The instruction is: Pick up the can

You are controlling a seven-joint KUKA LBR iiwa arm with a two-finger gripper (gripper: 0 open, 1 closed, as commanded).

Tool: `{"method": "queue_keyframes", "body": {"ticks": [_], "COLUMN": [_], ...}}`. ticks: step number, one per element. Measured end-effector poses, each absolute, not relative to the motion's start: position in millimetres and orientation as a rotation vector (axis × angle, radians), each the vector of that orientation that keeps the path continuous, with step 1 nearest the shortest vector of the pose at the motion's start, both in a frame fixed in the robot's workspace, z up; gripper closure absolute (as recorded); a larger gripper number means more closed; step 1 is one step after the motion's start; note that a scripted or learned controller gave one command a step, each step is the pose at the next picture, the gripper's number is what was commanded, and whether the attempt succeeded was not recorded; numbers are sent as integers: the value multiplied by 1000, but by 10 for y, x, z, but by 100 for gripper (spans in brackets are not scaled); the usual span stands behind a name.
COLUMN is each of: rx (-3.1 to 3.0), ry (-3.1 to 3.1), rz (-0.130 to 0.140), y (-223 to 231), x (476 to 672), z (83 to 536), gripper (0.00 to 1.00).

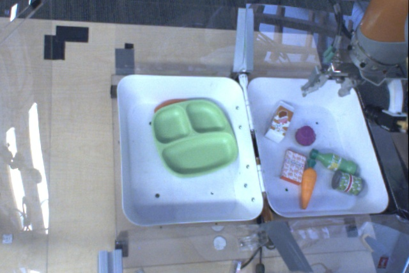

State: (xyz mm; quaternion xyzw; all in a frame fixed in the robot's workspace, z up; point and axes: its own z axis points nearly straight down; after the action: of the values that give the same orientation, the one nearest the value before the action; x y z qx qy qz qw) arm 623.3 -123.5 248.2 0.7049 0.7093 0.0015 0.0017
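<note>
Lying in the right bin's (pixel 374 137) near corner, your can (pixel 347 183) looks light, rigid and slick, so pinch its middle with the gripper (pixel 328 84), whose fingers are spread.

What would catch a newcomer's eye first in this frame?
The big green divided tray in the left bin stands out first. Next comes the clutter in the right bin: a carrot, a green bottle, a can near the front right corner, a purple ball and two small cartons. The gripper hangs open over that bin's far edge, well away from the can.
</note>
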Motion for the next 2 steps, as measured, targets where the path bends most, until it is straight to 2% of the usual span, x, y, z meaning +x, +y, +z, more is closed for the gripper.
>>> {"method": "queue_keyframes", "body": {"ticks": [1,2], "rx": [2128,2032], "ry": [2305,2384], "rz": [3,8], "y": [-1982,-2043], "x": [5627,5233], "z": [1939,977], "gripper": [0,0]}}
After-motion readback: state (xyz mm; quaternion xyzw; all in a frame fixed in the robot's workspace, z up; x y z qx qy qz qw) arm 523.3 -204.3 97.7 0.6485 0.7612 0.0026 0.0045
